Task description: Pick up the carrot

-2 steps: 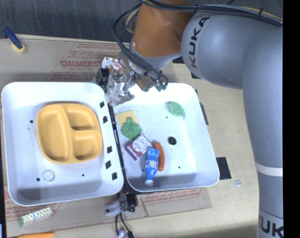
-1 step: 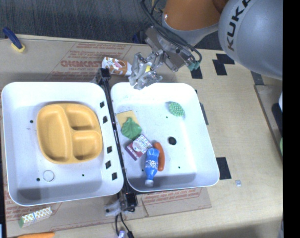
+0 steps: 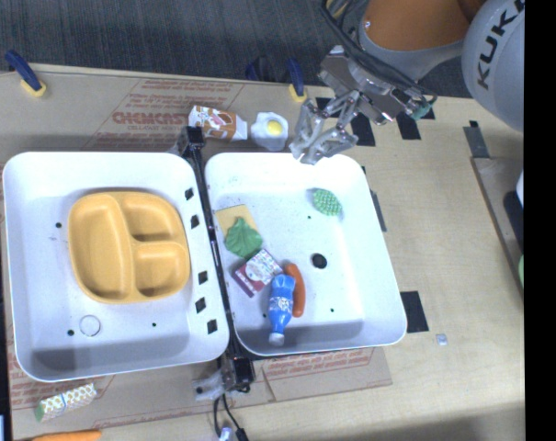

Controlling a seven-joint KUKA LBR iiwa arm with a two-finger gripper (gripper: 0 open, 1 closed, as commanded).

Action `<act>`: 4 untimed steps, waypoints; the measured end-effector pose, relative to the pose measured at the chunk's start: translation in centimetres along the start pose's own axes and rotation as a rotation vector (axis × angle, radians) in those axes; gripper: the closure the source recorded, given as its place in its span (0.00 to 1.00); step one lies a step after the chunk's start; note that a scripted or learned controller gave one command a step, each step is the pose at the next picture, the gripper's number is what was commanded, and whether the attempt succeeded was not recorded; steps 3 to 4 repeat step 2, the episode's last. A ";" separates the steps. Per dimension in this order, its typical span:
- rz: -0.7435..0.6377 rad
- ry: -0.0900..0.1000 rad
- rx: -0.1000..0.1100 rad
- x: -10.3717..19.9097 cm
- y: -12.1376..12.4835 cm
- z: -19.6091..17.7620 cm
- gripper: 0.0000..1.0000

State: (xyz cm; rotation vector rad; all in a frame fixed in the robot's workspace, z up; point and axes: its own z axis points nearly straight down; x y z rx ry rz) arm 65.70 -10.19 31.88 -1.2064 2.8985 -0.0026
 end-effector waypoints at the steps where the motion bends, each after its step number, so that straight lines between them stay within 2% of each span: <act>1: -0.116 0.002 -0.003 10.0 -5.6 3.7 1.00; 2: -0.481 0.000 -0.001 9.6 -5.7 -1.0 1.00; 4: -0.481 0.000 -0.001 9.6 -5.7 -1.0 1.00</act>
